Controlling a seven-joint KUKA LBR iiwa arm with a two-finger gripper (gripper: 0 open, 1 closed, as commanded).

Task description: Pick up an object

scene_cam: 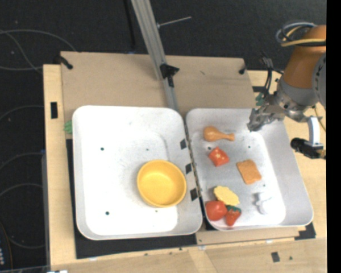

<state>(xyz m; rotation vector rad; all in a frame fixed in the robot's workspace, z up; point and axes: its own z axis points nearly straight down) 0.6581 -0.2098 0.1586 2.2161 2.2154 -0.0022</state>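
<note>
Objects for picking lie mostly in the right bin (290,169), so that is where the step has to be done well. Going from the left: the left bin (102,135) bears just 1 thing, a yellow bowl (161,182), near its right wall and too wide for an easy pinch, I would judge. In the right bin, a red tomato (215,210) and a strawberry (232,216) sit touching at the near edge, with a yellow corn-like piece (226,195) just beyond them; that cluster looks awkward to pick from cleanly. A red piece (219,157) lies mid-bin, a toy drumstick (217,134) at the far side, an orange cracker-like slab (249,172) to the right of the red piece, and a small white item (262,202) nearer.

The gripper (256,123) hangs over the bin's far right corner, near the drumstick's thin end; whether its jaws are spread or pressed together I cannot tell. The drumstick, standing apart, seems the best choice: come down over its narrow neck, straddling it across its width.
</note>
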